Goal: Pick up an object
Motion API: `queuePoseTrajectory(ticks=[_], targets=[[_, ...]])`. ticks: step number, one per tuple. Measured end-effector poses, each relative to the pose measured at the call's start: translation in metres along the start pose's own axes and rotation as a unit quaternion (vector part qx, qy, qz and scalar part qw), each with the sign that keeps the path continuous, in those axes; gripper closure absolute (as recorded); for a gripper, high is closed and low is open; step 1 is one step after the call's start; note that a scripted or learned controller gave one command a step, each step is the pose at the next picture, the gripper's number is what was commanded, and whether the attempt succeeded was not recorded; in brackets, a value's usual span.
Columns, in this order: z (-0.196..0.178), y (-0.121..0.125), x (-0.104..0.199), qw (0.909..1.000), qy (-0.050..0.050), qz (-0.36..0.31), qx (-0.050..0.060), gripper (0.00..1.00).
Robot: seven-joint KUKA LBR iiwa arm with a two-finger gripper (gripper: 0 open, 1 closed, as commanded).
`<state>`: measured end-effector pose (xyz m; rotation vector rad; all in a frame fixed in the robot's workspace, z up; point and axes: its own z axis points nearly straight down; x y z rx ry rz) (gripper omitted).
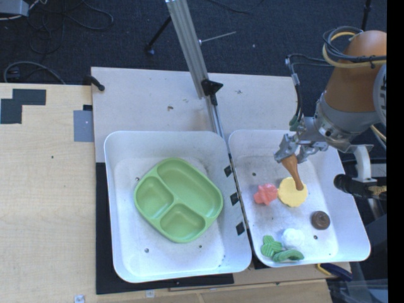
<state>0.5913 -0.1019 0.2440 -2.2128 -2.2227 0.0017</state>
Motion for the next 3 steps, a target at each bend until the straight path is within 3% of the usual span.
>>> queuePoseTrajectory(ticks=[2,3], targets=[[0.008,-0.042,0.098,1.0,0.0,0.0,0.001,1.0],[0.007,-0.046,0.152,1.0,0.0,0.0,0.0,1.0]])
